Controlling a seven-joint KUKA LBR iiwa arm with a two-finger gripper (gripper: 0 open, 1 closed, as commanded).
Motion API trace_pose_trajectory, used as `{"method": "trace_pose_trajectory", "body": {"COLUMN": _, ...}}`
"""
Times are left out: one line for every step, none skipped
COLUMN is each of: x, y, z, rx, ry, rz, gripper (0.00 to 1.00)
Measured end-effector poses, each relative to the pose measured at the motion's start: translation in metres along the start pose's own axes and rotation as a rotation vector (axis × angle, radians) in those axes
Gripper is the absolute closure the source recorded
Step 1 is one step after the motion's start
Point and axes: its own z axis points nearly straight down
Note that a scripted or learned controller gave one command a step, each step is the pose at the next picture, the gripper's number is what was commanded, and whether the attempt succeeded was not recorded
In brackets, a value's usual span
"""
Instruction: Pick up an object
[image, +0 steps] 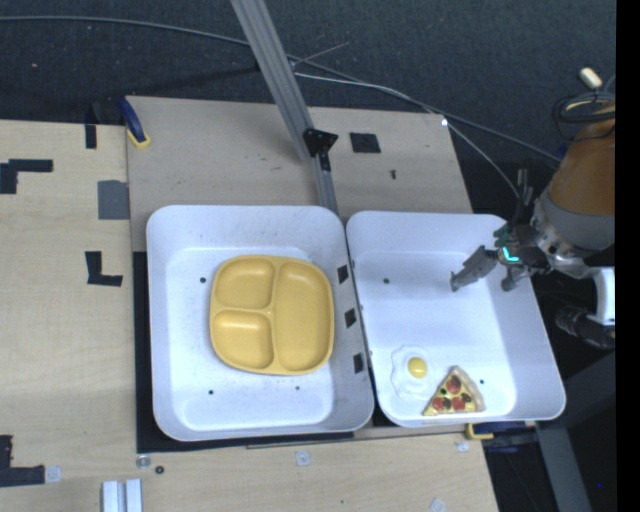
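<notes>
A toy fried egg (410, 368) and a toy pizza slice (453, 393) lie side by side at the near edge of the right bin (425, 245). A yellow divided plate (272, 313) rests in the middle of the left bin (180, 300). My gripper (483, 280) hangs over the right bin's upper right part, well behind the egg and pizza. Its two dark fingers are spread apart and it is open, with nothing between them.
A grey metal pole (290, 90) slants down to the gap between the bins at the back. Cables run over the dark floor behind the bench. The arm's orange band (590, 170) is at the far right.
</notes>
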Motion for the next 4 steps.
{"method": "trace_pose_trajectory", "body": {"x": 0.000, "y": 0.001, "z": -0.001, "rx": -0.002, "ry": -0.001, "rz": 0.000, "gripper": 0.00}}
{"method": "trace_pose_trajectory", "body": {"x": 0.001, "y": -0.002, "z": 0.064, "rx": 0.003, "ry": 0.000, "rz": 0.000, "gripper": 0.00}}
{"method": "trace_pose_trajectory", "body": {"x": 0.002, "y": -0.002, "z": 0.116, "rx": -0.003, "ry": -0.002, "rz": -0.001, "gripper": 0.00}}
{"method": "trace_pose_trajectory", "body": {"x": 0.001, "y": -0.001, "z": 0.103, "rx": -0.006, "ry": -0.004, "rz": -0.001, "gripper": 1.00}}
